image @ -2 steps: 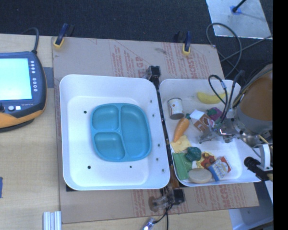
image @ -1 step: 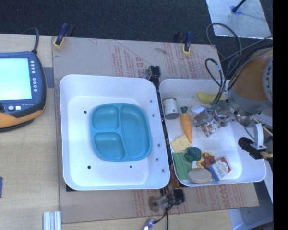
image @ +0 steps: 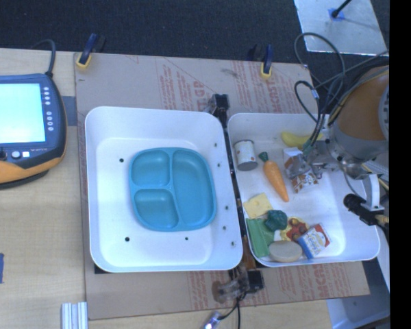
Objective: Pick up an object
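My gripper (image: 303,171) hangs low in the right bin (image: 356,252), just right of an orange carrot (image: 275,177) and below a yellow banana (image: 294,140). Some small reddish bits show at its tip; whether it holds anything is unclear. A grey can (image: 245,155) lies at the bin's left wall. Toward the front lie a yellow cheese slice (image: 259,205), a dark green vegetable (image: 275,219), a beige oval piece (image: 285,251) and a red-and-blue packet (image: 314,240). The grey arm with its orange band (image: 366,108) comes in from the right.
The left bin (image: 103,149) holds a blue divided plate (image: 172,188). A teach pendant (image: 20,125) with a bright screen sits at the far left of the bench. Cables (image: 322,67) loop above the right bin. Clamps (image: 87,52) hold the cardboard sheet's back edge.
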Available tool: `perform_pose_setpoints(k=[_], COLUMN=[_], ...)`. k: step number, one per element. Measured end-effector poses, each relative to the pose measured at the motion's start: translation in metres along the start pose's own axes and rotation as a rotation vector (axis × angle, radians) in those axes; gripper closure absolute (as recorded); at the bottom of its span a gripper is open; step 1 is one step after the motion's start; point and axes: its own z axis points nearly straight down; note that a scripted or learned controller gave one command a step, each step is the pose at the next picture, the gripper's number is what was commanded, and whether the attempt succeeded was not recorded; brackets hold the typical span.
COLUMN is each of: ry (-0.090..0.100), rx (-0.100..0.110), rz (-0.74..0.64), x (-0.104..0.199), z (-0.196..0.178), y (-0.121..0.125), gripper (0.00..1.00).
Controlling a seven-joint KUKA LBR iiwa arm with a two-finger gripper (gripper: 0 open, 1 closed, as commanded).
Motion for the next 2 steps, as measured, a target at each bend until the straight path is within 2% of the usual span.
perform_pose_setpoints(k=[1,2], ry=[0.004,0.004], rx=[-0.001,0.002], rz=[0.002,0.001], x=[0.053,0.087], z=[-0.066,-0.104], y=[0.075,0.022], gripper=[1.0,1.0])
